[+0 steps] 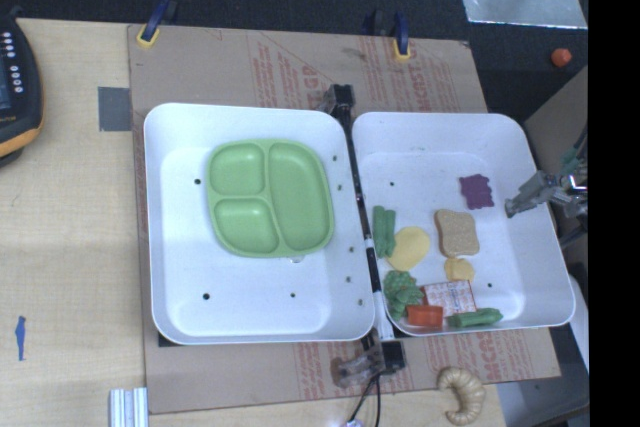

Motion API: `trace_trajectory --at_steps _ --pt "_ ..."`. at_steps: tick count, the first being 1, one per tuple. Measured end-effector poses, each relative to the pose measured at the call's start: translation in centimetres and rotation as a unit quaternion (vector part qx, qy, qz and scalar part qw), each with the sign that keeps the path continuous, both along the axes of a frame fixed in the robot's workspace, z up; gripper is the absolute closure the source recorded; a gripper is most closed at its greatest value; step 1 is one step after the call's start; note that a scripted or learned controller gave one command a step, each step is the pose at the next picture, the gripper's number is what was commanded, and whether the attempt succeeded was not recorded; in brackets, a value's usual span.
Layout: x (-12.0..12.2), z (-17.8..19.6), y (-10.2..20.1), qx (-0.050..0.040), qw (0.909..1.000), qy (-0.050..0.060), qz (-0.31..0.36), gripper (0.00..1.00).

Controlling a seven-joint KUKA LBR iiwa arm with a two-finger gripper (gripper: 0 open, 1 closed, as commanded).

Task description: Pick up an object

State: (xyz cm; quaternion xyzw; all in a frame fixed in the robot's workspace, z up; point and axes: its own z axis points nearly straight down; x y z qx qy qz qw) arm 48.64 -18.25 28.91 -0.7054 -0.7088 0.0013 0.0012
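The right bin (520, 140) holds several small toy foods. A purple piece (476, 190) lies near its middle, a brown bread slice (457, 231) sits below that, and a yellow piece (410, 245) and a green pickle (384, 225) lie to the left. Along the front wall sit a leafy green item (402, 290), a red piece (424, 316), a red-and-white packet (450, 295), a green pod (474, 318) and a small yellow chunk (459, 268). My gripper (530, 195) hangs over the bin's right side, to the right of the purple piece, with nothing seen in it.
The left bin (170, 245) bears a green divided plate (270, 197). A croissant-shaped toy (462, 392) lies on the bench in front of the right bin. A control pendant (15, 85) rests at the far left. Clamps (400, 40) hold the back edge of the board.
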Motion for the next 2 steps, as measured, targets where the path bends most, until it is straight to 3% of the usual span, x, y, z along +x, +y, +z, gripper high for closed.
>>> trace_trajectory --at_steps 1,2 --pt "-1.2 -12.6 -2.1 0.0015 1.0000 0.004 -0.001 0.00" --pt "5.4 -15.9 -3.0 -0.0011 1.0000 -0.002 0.002 0.00"
